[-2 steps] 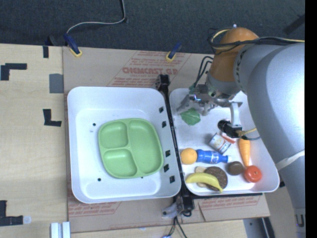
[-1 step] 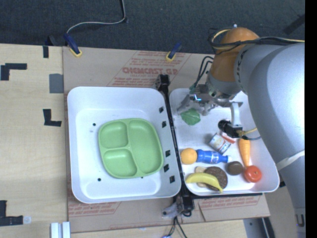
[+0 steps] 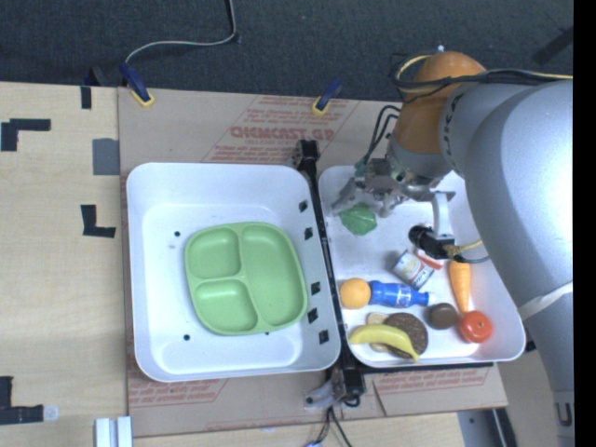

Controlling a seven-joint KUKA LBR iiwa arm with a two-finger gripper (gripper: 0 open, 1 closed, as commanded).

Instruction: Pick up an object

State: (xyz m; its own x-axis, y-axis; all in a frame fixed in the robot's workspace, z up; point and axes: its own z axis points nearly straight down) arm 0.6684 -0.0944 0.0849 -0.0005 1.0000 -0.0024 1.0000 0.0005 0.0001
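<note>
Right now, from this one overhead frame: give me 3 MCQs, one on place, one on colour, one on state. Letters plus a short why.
1. Where does the divided plate lie?
A. left bin
B. right bin
C. on the cardboard outside the bins

2. What colour is the banana?
A. blue
B. yellow
C. white

3. Where is the pincer relative to the green object?
A. far off over the left bin
B. right above it, at the far end of the right bin
C. down beside the tomato

Answers:
1 A: the plate sits inside the left bin.
2 B: its peel reads yellow.
3 B: the pincer hangs directly over the green object in the right bin.
</note>
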